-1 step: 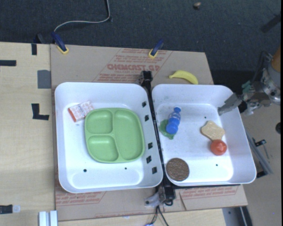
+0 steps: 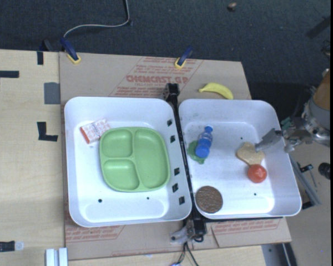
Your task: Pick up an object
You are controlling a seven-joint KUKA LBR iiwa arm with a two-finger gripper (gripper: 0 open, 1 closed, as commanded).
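From above the bench (image 2: 22,148), we look down on two shallow white bins set side by side on a cardboard sheet (image 2: 150,79), their inner rims touching along a black clamped seam. The left bin (image 2: 77,204) holds a green divided plate (image 2: 135,158) at its middle, with a small red-and-white packet (image 2: 94,130) just beside the plate's upper left corner; a bare strip of white floor runs along this bin's near edge. In the right bin (image 2: 283,204) we see a blue bottle (image 2: 203,142) lying tilted over a green scrap (image 2: 196,151) near the seam, a brown round disc (image 2: 209,199) close to the near rim, a tan lump (image 2: 250,154) and a red ball (image 2: 257,173) just beside each other toward the right wall. The middle and far part of this bin's floor are open. The arm enters over the right rim, and its claw (image 2: 268,139) sits low at the tan lump's upper right edge, touching or nearly touching it; we cannot tell whether the claw is wide or narrow, and nothing shows between its tips. A yellow banana (image 2: 216,90) lies on the cardboard beyond the right bin's far rim, well apart from the claw. A white cable (image 2: 108,21) crosses the dark floor beyond the bench.
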